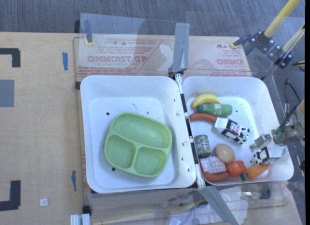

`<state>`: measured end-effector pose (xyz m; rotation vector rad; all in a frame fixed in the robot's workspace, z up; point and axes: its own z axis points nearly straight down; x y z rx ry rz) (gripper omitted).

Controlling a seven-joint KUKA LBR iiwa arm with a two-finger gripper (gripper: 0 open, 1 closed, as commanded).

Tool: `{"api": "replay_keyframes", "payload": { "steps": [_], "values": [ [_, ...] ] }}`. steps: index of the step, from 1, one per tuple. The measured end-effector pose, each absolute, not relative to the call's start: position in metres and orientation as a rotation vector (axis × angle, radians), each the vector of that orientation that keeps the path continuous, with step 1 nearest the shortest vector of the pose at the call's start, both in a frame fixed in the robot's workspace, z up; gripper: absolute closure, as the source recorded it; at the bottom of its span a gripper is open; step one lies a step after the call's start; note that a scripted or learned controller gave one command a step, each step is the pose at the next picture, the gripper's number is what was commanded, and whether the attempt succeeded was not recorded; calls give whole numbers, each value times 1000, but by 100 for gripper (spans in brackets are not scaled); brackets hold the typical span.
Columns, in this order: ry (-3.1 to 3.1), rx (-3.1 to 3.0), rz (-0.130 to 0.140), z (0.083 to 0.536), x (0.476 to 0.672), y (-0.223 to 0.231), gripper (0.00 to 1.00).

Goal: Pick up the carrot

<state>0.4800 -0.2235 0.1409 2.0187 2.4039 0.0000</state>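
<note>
My gripper (264, 149) low in right bin (271, 93) – jaws spread, nothing between – carrot (256, 171) lies just beside, near front wall.

The arm is coming into the camera view from three o'clock, low on the right side, with little of its body showing at the frame's edge. The wrist is angling down and toward nine o'clock, and the pincer (262, 149) is hanging at about four o'clock in the picture. Its pale metal fingers (260, 143) are pointing toward eight o'clock, splayed a little way apart with a gap showing between them. Nothing is sitting in that gap. A dark cable is trailing back from the wrist toward three o'clock.
</note>
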Motion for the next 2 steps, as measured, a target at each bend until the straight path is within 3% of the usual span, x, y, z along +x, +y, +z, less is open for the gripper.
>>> {"api": "replay_keyframes", "payload": {
  "steps": [1,2],
  "values": [
    [2391,2029,2,86,481,-192,0],
    [2319,2117,0,185,499,-208,0]
  ]
}}
